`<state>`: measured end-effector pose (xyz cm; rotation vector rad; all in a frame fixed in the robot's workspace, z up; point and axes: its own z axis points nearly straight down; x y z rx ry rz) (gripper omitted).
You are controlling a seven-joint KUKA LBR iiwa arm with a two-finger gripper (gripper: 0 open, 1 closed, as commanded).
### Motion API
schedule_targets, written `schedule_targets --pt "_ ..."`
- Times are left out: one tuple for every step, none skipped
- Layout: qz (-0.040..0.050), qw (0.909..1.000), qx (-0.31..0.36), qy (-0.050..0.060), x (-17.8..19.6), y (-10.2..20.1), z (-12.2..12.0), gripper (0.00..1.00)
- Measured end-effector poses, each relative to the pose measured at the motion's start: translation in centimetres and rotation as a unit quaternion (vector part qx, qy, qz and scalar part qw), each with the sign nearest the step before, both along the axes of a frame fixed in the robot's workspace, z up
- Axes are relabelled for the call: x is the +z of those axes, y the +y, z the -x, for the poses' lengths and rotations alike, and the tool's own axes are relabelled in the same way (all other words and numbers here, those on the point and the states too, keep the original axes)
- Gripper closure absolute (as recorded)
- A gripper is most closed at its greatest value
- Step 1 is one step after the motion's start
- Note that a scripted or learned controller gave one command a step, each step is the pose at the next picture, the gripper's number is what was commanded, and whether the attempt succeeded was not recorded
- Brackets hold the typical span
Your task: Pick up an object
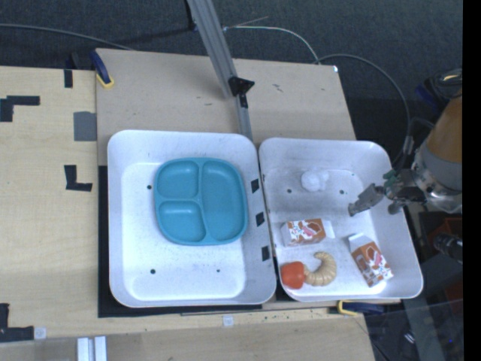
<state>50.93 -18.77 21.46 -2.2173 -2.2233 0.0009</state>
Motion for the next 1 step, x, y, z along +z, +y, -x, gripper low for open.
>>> schedule_targets --pt "0.0 1.0 0.0 0.0 0.0 -0.01 0.0 0.0"
